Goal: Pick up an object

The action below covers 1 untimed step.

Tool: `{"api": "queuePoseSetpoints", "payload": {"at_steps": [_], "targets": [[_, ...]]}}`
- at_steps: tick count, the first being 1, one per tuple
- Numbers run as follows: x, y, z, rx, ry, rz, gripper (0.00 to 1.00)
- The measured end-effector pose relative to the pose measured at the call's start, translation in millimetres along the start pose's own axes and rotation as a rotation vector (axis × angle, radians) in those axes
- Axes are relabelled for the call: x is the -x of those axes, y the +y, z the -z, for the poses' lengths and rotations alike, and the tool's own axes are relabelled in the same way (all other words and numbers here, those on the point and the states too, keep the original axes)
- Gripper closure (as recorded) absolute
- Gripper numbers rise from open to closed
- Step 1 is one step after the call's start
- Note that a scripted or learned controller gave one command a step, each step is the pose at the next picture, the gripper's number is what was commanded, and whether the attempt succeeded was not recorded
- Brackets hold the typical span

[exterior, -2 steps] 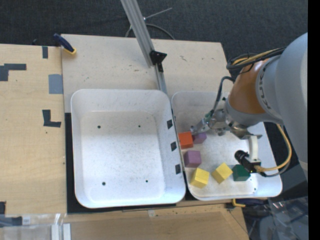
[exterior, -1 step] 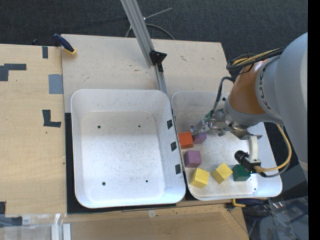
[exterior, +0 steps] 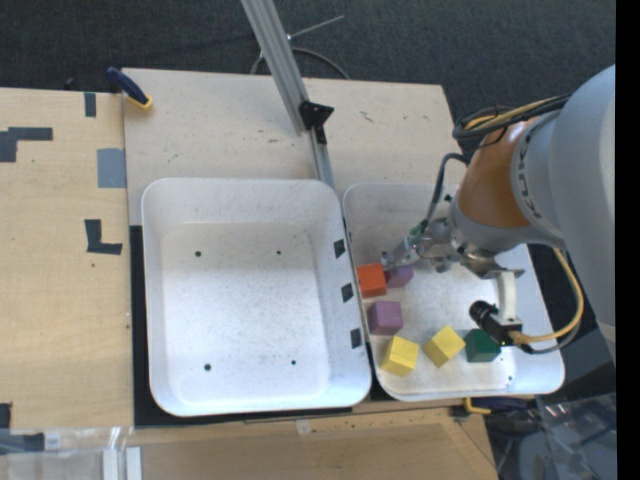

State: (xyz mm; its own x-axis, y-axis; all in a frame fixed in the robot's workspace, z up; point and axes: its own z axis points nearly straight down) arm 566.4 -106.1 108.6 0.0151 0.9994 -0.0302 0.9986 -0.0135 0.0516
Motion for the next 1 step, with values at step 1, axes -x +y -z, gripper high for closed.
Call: {"api": "queuePoseSetpoints", "payload": {"at_steps": [1], "targets": [[0.1,-0.4,0.0,0.001,0.000,0.000,0.00]]}}
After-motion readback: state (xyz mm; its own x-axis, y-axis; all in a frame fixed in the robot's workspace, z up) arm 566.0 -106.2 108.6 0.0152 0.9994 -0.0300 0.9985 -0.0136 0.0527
